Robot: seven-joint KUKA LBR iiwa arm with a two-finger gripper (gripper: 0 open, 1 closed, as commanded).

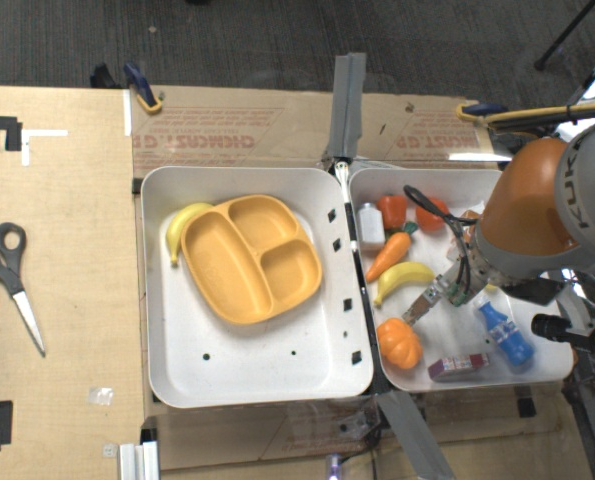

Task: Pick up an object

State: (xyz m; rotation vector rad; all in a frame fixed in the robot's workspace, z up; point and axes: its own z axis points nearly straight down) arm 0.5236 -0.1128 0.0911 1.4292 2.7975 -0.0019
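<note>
**My gripper hangs low over the toys in the right bin**

From the camera above the bench, I reach in from the right. My gripper (419, 311) is low in the right white bin (552, 373), pointing down and to the left. Its tip is just beside the small orange toy pumpkin (398, 344) and just below the yellow toy banana (402, 279). The tip is small and dark, so I cannot tell how it is set. I see nothing clearly held in it.

My big orange band and grey arm (527, 213) cover the right part of that bin. Beside the banana lies an orange toy carrot with a green top (389, 253). A red toy pepper (394, 211) and a small white bottle (370, 226) sit near the back wall. A blue plastic bottle (505, 335) lies near my wrist, and a dark red flat packet (459, 366) lies by the front wall.

The left white bin (177, 368) holds a yellow-orange plate with three parts (252, 258). A second yellow banana (182, 227) peeks out from behind it, partly hidden.

Grey scissors (15, 280) lie on the wooden bench at the left, cut off by the edge.
</note>
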